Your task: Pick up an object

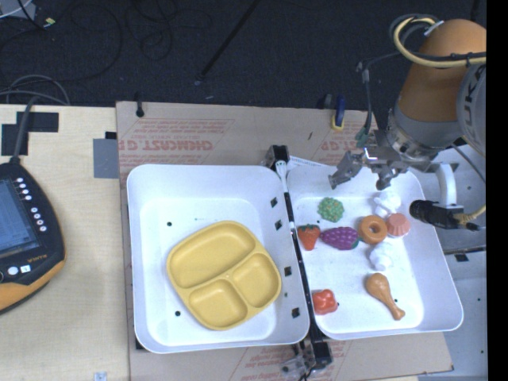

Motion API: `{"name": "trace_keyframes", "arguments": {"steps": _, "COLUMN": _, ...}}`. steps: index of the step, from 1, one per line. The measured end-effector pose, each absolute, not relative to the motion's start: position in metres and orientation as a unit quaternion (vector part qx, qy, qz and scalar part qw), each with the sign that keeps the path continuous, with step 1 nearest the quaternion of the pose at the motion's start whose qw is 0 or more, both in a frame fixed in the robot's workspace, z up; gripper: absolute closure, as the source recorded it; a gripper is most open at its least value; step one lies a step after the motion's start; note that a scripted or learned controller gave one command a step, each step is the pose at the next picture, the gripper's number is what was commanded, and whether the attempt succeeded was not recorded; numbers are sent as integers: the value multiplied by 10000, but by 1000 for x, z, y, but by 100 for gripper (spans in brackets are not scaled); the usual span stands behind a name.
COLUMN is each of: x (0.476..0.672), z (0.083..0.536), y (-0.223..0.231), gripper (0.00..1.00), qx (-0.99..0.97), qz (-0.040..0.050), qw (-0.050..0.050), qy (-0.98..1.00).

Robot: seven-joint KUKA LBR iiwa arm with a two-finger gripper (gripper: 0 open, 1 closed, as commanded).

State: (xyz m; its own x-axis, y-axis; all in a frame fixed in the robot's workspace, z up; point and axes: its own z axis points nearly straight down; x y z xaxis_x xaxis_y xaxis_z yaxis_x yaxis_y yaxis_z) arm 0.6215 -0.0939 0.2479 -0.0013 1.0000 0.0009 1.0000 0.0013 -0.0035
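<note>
The gripper [366, 173] hangs with its fingers apart, holding nothing. Just below it sits the green broccoli [331, 209]. The donut [372, 229] is below too.

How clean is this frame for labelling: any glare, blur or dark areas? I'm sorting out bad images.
Camera view: the white bins are bright but not blown out; the yellow tray and toy food such as the drumstick look sharp; the end effector is slightly soft; the background above the bench is very dark.
</note>
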Motion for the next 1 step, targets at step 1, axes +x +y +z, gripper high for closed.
{"name": "trace_keyframes", "arguments": {"steps": 1, "x": 591, "z": 285, "y": 0, "gripper": 0, "qx": -7037, "qz": -10, "qw": 18, "qy": -7105}}
